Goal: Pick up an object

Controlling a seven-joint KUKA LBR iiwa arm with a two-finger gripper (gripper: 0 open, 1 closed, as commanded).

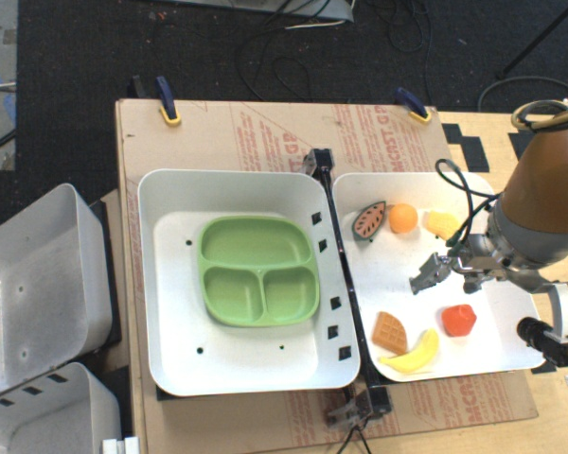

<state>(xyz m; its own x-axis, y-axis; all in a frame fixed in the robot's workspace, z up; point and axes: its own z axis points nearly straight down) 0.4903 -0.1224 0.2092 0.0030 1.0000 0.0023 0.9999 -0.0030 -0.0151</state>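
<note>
The right bin (379, 263) holds several toy foods: a brown leaf-like slice (368, 220), an orange ball (402, 218), a yellow piece (442, 223), a red piece (459, 320), a tan waffle (390, 331) and a banana (412, 354). My gripper (431, 275) hangs over the middle of that bin, left of the arm's wrist, above bare floor between the yellow piece and the red piece. Nothing shows between its fingers.
The left bin (161, 253) carries a green three-compartment plate (260, 270). A black divider (339, 272) runs between the bins. Grey tubs (28, 282) stand off the bench at the left. Cables loop over the arm at the right.
</note>
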